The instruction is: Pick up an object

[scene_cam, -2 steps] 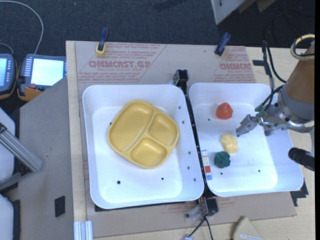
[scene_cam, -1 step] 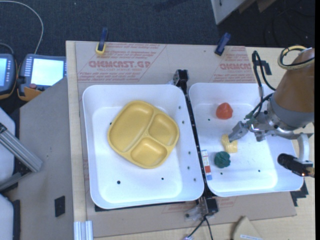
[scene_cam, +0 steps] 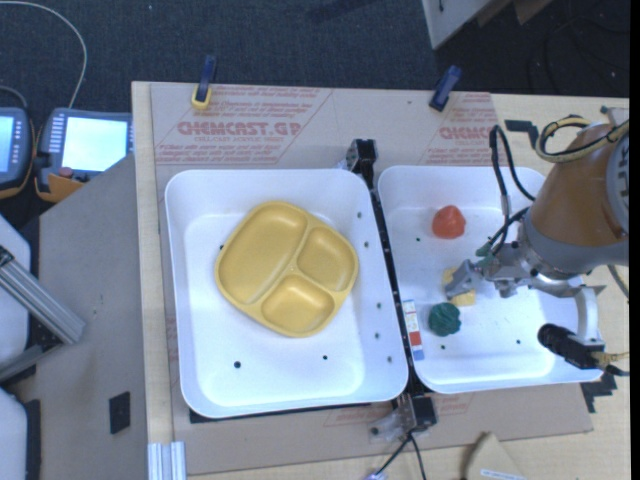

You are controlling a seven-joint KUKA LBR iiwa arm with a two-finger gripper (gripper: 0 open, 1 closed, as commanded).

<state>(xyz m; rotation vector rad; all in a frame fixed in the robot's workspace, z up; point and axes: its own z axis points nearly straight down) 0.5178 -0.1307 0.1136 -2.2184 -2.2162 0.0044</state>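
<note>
My view: in the right bin (scene_cam: 480,363), the gripper (scene_cam: 470,280) meets a small yellow block (scene_cam: 462,292); finger state indiscernible. Nearby: round orange lump (scene_cam: 448,222), knobbly green lump (scene_cam: 445,319).

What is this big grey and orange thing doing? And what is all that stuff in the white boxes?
It is a robot arm, and it reaches in from the right. One camera looks down on the bench from above. At the arm's end is a gripper for picking things up. It is low in the right bin, right by a small yellow piece. I cannot tell whether it has hold of it. In that bin there is also an orange thing and a green thing. The left bin holds a yellow tray with three sections. The robot's job is to pick up one object.
</note>
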